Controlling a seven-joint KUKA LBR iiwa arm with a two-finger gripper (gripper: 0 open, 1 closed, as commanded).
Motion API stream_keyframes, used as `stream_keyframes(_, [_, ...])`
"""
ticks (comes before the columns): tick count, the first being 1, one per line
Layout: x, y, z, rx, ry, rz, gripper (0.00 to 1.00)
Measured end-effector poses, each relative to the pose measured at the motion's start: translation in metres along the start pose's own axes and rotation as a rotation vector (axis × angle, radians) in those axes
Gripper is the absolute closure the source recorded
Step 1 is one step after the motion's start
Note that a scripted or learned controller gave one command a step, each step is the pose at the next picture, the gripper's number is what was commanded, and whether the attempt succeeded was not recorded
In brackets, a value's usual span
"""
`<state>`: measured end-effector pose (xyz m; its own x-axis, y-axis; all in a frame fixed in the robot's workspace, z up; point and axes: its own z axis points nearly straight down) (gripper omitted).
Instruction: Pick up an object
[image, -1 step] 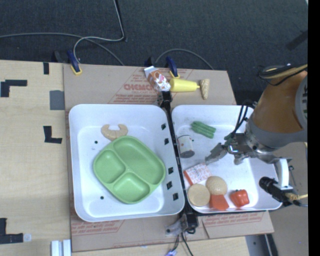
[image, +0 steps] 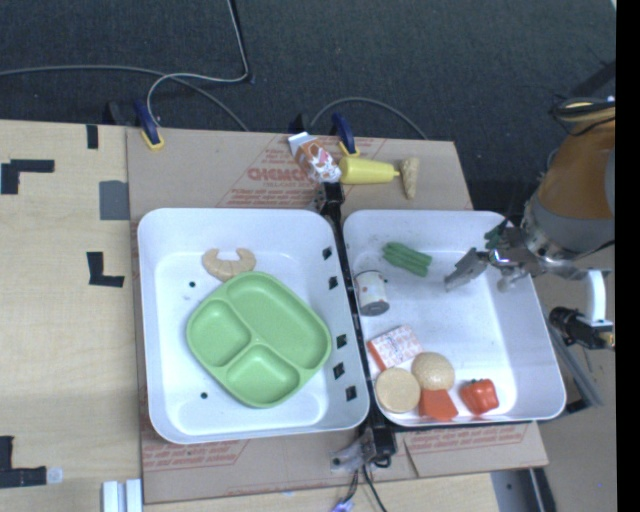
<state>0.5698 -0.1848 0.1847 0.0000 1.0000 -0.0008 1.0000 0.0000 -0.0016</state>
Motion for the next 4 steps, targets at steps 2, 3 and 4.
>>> stream_keyframes(2, [0.076, 0.088, 0.099, -0.003, -0.003, 0.0, 0.0])
stream_keyframes(3, [0.063, 0.099, 0.099, -0.003, 0.0, -0.002, 0.0])
stream_keyframes(4, [0.075, 0.099, 0.099, -0.003, -0.001, -0.002, 0.0])
